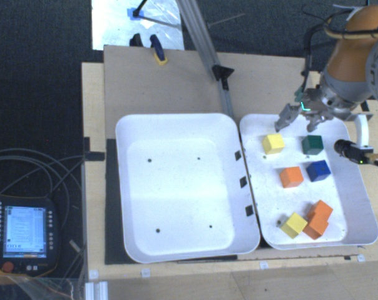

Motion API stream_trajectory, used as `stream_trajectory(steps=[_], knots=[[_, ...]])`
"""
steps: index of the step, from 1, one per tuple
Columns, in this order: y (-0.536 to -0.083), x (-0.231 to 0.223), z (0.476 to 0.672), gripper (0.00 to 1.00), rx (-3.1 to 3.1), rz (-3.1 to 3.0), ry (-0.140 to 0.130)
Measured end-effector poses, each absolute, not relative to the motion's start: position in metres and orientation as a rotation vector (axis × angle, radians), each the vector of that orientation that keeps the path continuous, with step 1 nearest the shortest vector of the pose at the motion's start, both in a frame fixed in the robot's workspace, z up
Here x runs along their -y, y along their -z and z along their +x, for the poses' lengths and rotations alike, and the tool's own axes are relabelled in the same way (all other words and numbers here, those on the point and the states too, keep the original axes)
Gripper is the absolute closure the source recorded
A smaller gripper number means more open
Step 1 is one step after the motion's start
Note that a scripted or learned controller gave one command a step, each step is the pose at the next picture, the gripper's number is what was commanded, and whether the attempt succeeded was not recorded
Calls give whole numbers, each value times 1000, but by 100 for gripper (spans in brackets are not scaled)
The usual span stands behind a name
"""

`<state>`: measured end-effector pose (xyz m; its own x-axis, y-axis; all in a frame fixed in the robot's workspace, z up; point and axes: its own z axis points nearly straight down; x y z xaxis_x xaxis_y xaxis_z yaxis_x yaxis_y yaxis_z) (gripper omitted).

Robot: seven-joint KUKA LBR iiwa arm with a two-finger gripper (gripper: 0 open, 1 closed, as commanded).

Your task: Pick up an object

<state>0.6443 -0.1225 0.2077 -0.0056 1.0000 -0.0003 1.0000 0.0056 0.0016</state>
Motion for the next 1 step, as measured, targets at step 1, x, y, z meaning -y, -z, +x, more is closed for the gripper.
stream_trajectory(steps=[1], knots=[[-150, 131, 641, 0, -2225, 2221, 5]])
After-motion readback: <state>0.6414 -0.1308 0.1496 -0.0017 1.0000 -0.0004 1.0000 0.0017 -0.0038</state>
